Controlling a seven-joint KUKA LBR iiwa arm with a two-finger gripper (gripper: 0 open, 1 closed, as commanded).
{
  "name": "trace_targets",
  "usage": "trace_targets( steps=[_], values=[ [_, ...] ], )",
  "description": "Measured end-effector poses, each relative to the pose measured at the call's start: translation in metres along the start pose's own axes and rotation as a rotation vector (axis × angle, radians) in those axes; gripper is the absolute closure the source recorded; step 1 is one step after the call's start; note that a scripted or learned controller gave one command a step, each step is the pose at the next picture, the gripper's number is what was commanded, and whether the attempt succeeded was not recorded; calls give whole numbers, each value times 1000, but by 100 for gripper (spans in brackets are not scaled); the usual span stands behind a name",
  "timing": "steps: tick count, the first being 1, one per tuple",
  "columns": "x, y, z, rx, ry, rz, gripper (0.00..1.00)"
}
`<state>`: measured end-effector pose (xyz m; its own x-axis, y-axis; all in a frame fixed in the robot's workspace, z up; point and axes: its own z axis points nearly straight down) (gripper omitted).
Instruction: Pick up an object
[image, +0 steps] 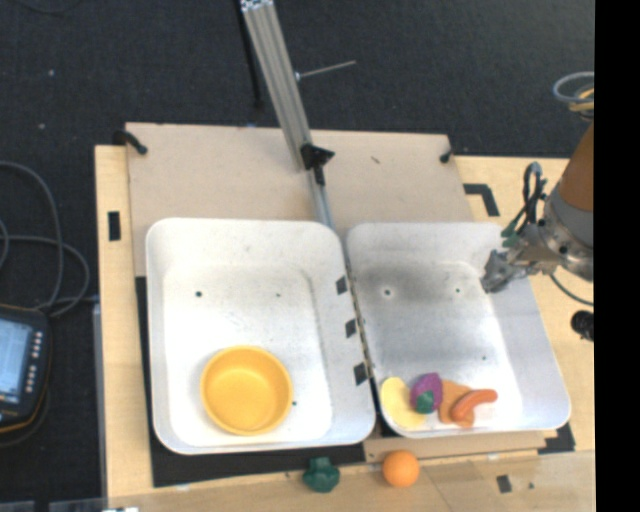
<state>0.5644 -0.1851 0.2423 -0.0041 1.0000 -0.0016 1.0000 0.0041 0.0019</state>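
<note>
Along the right bin's (520, 330) near edge lies a cluster of toy foods: a yellow piece (393, 397), a purple and green piece (427, 390), and an orange carrot-like piece (468, 402). My gripper (497, 272) hangs over the right bin's far right rim, well away from the cluster, with nothing seen in it. A yellow bowl (246, 389) sits in the left bin's (180, 260) near part.
An orange ball (400, 468) and a green toy (321, 475) lie on the bench in front of the bins. A metal pole (285, 90) slants up behind the bins. Cables and a pendant screen (18, 365) sit at far left.
</note>
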Motion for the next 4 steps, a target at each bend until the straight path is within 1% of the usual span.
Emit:
trace_targets(
  steps=[1, 2, 3, 4],
  values=[
    [51, -5, -10, 0, 2, 1, 100],
    [104, -9, 0, 0, 1, 2, 100],
    [161, -16, -7, 1, 3, 1, 100],
    [217, -24, 1, 1, 2, 1, 100]
  ],
)
